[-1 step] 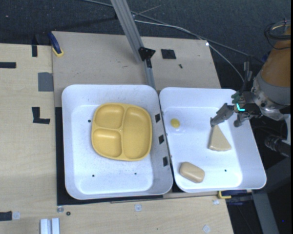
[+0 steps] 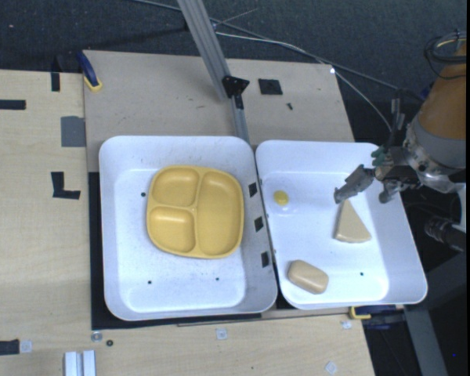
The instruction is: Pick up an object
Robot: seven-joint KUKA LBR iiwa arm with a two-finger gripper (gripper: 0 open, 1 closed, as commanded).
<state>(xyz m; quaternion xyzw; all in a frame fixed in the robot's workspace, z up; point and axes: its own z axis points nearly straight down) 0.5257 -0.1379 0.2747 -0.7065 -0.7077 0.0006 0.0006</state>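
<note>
The right bin [image 2: 399, 280] holds three things: a tan wedge [image 2: 351, 227] near its right side, a tan oval lump [image 2: 307, 276] at the front, and a small yellow round piece [image 2: 281, 198] near the left wall. My gripper [image 2: 363, 195] hangs over the right bin's back right part, just above and behind the wedge. It is open, its two dark fingers [image 2: 349, 186] are spread apart, and nothing is between them.
The left bin [image 2: 125, 288] carries a yellow divided plate [image 2: 196, 211]. A grey slanted pole [image 2: 207, 34] rises behind the bins. The arm's orange band [image 2: 446, 104] is at the right edge, over the bench's side.
</note>
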